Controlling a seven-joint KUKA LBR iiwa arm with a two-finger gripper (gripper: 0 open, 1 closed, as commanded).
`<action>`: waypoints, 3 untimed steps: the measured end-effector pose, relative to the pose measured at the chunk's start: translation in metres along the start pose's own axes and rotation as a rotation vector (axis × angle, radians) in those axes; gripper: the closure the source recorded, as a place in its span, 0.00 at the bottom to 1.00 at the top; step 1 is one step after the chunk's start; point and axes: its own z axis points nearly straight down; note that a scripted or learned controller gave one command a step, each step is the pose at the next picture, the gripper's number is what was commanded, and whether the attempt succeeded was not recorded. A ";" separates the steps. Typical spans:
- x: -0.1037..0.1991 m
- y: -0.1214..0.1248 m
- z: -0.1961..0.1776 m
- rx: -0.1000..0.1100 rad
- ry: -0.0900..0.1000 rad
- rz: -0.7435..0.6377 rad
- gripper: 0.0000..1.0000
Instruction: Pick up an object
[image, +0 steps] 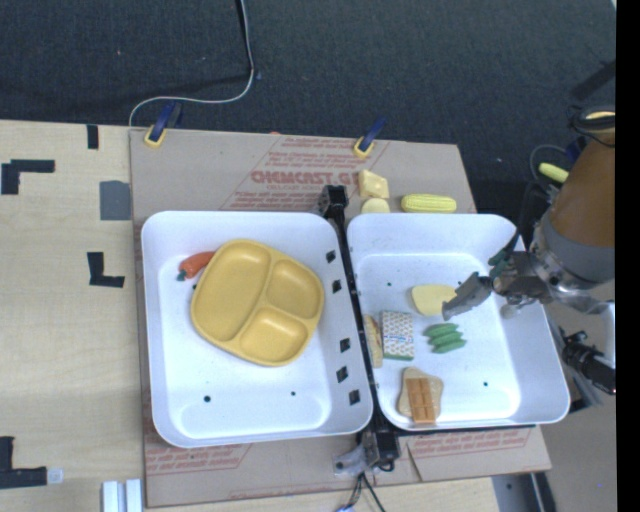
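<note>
I see the gripper (462, 302) hovering beside the yellow slice (431, 297) in the right bin (530, 395); I cannot tell its grip state.

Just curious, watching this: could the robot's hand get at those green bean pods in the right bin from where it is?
Probably yes. The hand hovers in the same bin, just above the green pods, which lie bare on the floor with nothing on top.
</note>
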 end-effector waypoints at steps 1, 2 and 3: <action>-0.033 0.049 0.105 0.007 0.000 0.002 0.00; -0.018 0.101 0.186 -0.002 -0.003 -0.001 0.00; 0.015 0.143 0.181 -0.007 -0.004 -0.003 0.00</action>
